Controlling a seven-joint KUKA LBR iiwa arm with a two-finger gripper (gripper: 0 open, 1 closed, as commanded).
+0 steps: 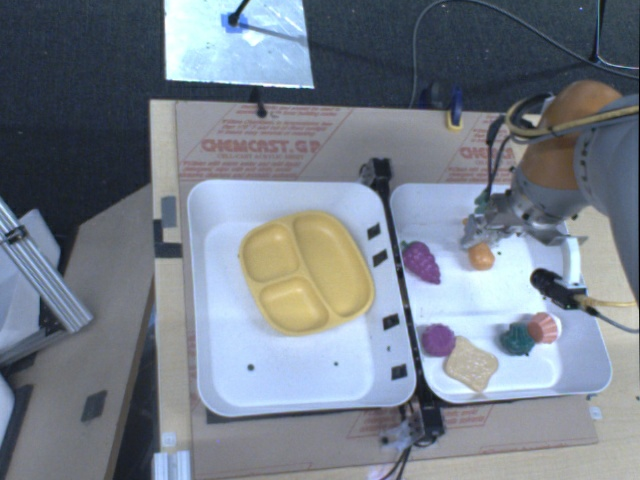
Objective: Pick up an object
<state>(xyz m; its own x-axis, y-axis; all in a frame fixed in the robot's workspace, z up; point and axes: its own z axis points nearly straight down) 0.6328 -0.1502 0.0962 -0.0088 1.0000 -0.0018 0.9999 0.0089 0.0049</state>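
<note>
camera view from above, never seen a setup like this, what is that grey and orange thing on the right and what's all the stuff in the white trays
One camera looks down at a slant on a bench with two shallow white bins side by side. The grey and orange thing is a robot arm reaching in from the right; its job is to pick something up. Its gripper sits low in the right bin, just above a small orange ball. I can't tell if it grips anything. That bin also holds toy food: purple grapes, a purple lump, toast, a green piece and a pink cupcake. The left bin holds a yellow divided plate.
</note>
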